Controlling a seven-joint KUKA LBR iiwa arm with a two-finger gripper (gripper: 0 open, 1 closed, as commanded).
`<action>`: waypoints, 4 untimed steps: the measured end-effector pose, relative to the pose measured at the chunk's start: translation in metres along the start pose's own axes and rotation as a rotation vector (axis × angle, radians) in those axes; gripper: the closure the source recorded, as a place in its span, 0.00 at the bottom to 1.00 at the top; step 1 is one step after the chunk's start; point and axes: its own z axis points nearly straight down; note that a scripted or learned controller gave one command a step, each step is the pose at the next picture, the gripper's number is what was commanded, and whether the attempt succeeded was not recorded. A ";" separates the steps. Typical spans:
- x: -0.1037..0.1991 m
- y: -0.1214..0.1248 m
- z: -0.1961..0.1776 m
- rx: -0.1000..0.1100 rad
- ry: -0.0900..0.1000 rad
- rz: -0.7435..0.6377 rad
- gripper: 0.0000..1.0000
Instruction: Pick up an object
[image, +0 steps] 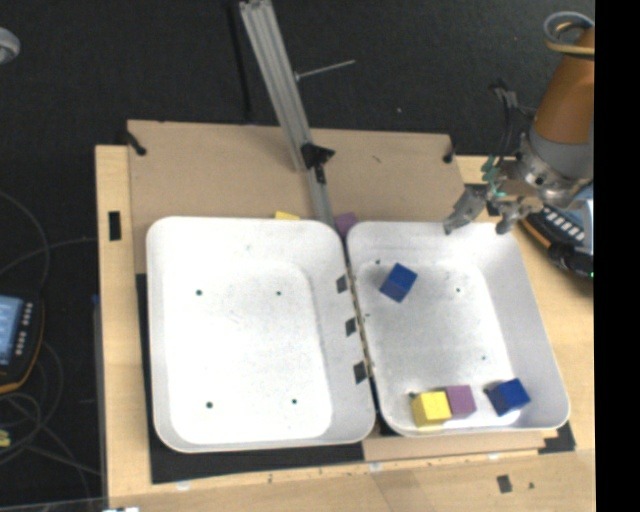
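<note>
Gripper (480, 212) hangs over the far rim of the right bin (530, 300), its two fingers spread apart with nothing between them and touching no block. Largest around it is the bench (120, 300), bearing the left bin (250, 330) and the right one side by side, their near edges touching along a row of dark clips. A grey pole (285, 100) slants from the top down to where the bins meet. Inside the right bin, one blue cube (397, 281) sits alone near the far left, turned cornerwise to the bin walls, well apart from the gripper with open floor between. Along the near wall lie a second blue cube (508, 396), a yellow cube (432, 407) and a purple cube (460, 400), the last two touching. The cubes show no long axis.
</note>
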 end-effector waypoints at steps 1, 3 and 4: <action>0.041 0.018 0.096 0.006 0.003 -0.002 0.00; 0.081 -0.006 0.133 -0.004 0.002 0.002 1.00; 0.081 -0.006 0.133 -0.003 0.002 0.002 0.00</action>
